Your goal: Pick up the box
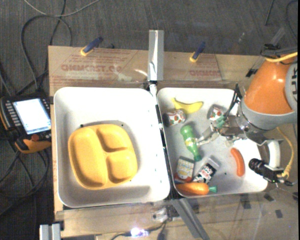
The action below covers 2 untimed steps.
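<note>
The gripper hangs low over the middle of the right bin, its tip just beside the green bottle; whether it is spread or pressed together cannot be told. It holds nothing visible. The box lies near the bin's front edge, toward its left wall, between the bottle and the carrot. It is likely light, stiff cardboard that could crush or slide, so a moderate grip across its narrower sides seems best.
</note>
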Each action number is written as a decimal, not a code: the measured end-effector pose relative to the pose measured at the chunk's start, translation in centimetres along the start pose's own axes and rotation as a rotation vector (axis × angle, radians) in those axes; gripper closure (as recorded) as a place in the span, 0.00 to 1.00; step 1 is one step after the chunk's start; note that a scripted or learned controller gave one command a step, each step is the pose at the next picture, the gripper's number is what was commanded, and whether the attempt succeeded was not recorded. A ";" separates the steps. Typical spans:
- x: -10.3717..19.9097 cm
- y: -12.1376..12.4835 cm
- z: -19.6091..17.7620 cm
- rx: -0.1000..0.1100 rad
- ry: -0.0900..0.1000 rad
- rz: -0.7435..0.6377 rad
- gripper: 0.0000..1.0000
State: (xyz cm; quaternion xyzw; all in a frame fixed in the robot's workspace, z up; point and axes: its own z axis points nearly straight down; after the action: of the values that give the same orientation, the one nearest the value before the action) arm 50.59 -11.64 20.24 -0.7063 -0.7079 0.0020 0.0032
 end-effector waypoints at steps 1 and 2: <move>-2.4 2.1 -2.7 -0.001 0.000 0.147 0.00; 3.5 0.8 0.7 0.001 -0.001 0.140 0.00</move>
State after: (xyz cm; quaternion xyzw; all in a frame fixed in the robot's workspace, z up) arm 51.39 -8.13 19.51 -0.7542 -0.6567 0.0030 0.0032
